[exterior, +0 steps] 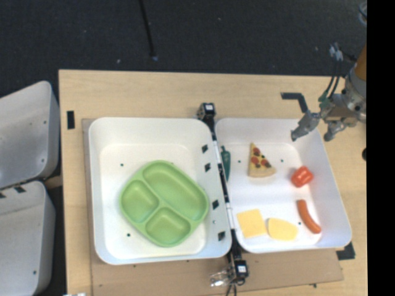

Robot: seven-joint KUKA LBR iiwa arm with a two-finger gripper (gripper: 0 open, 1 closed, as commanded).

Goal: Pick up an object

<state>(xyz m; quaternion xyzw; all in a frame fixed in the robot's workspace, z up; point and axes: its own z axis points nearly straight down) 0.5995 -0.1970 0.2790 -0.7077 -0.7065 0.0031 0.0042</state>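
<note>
Five toy foods lie in the right white bin (333,184). Nearest the gripper (315,128), whose spread, empty fingers hover at two o'clock, is a small red pepper (302,176). Approach step; next, descend and close.

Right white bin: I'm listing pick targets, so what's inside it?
Inside the right white bin: a pizza slice, a red tomato-like piece, a sausage and two yellow cheese pieces. Nothing covers them.
</note>
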